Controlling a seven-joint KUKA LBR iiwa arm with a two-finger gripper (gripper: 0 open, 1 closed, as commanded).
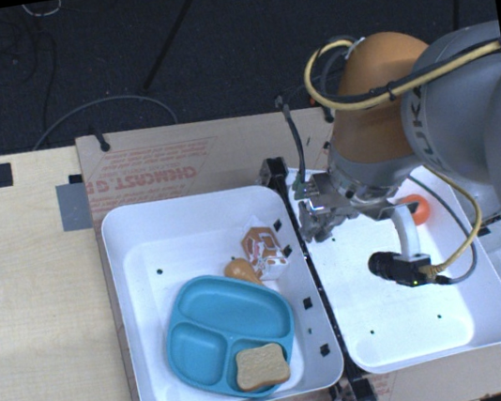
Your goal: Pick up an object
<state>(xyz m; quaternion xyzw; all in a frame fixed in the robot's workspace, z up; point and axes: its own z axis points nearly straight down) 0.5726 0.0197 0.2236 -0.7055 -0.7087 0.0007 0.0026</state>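
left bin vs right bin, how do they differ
The left bin holds a blue tray with a tan sponge on it, plus a small wrapped item; the right bin shows an orange object. The arm and its tool hang over the right bin, not the left bin. Both are shallow, white, side by side.
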